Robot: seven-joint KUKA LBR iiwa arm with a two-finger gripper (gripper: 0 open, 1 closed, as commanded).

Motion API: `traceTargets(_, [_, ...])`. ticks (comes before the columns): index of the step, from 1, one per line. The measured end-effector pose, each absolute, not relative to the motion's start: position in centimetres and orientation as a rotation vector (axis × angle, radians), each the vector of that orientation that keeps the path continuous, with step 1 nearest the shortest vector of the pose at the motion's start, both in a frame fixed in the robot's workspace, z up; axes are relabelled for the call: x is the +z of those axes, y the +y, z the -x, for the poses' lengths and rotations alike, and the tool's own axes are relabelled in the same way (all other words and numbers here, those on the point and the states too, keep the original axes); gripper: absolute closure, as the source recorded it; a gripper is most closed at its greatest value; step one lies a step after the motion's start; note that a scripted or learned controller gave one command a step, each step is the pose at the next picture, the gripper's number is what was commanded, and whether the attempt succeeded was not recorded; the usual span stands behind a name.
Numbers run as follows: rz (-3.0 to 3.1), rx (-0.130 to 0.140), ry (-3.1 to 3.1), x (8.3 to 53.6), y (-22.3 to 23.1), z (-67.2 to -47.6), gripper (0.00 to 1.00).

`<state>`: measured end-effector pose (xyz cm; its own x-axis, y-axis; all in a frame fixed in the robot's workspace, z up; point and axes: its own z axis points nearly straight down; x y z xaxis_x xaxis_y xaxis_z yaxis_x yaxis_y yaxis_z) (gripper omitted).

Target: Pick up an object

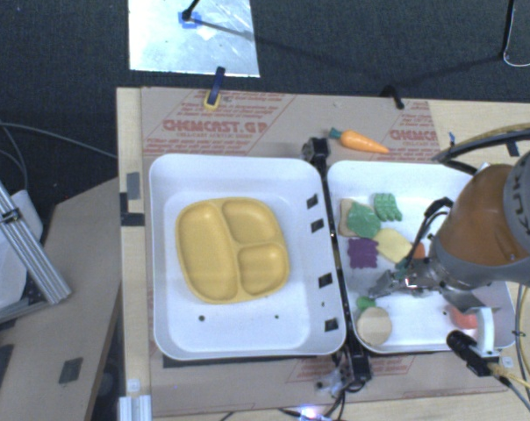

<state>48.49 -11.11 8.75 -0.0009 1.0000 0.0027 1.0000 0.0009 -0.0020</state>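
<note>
You see carrot [359, 140] lying on surface [247, 121] just behind right bin [405, 172], long axis left-right, green top pointing left. Arm reaches in from right, low over right bin, gripper [390, 282] aimed left beside purple piece [362, 253]; fingers spread, gripping nothing.

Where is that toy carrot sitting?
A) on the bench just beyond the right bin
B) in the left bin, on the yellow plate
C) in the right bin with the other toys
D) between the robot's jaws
A: the carrot lies on the brown bench surface just past the far rim of the right bin, outside both bins.
</note>
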Motion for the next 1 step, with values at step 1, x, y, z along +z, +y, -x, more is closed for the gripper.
traceTargets(1, [2.223,-0.005,-2.231,12.08,-13.62,-53.90,0.00])
